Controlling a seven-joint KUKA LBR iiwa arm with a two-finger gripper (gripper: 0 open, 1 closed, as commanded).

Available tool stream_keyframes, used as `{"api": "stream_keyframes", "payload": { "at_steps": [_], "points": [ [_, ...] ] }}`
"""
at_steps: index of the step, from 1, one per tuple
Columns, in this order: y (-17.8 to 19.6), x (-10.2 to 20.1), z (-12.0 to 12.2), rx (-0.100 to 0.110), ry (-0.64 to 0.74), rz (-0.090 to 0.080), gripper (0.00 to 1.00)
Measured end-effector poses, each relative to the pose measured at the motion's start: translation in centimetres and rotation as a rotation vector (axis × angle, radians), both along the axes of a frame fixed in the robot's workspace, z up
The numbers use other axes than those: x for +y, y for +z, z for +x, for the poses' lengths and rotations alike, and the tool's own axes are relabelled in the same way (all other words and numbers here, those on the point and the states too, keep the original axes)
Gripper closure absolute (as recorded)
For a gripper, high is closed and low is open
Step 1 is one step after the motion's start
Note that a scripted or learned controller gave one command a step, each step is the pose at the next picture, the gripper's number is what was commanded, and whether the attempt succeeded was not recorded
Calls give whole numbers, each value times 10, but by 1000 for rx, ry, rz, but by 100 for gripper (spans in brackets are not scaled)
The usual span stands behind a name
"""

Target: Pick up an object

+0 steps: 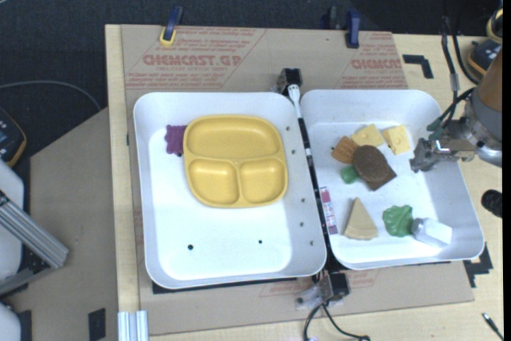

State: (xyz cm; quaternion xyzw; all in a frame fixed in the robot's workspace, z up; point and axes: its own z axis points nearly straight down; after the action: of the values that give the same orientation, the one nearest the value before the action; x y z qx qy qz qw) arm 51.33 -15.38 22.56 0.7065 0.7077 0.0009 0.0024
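The right bin (375, 97) holds several small items. A dark brown lump (373, 166) lies near its middle, with an orange-brown piece (345, 148) and a small green piece (349, 173) to its left. Two yellow blocks (369, 136) (397, 139) lie behind it. Toward the front are a tan wedge (359, 220), a green leafy piece (397, 219) and a white bottle-like object (432, 231). My gripper (423, 156) hangs over the right side of this bin, right of the brown lump and apart from it. I see nothing held in it.
In the left bin (223, 255) sit a yellow divided plate (235, 160) and a purple item (174, 138) at the plate's left edge. A black bar (307, 164) runs between the bins. Clamps (168, 34) (352, 28) stand at the bench's far edge.
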Motion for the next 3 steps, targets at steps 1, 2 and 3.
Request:
{"api": "stream_keyframes", "payload": {
  "at_steps": [1, 2, 3],
  "points": [
    [9, 53, 26, 0, 5, 3, 100],
    [15, 97, 50, 0, 5, 3, 100],
    [17, 141, 74, 0, 4, 3, 100]
  ]
}}
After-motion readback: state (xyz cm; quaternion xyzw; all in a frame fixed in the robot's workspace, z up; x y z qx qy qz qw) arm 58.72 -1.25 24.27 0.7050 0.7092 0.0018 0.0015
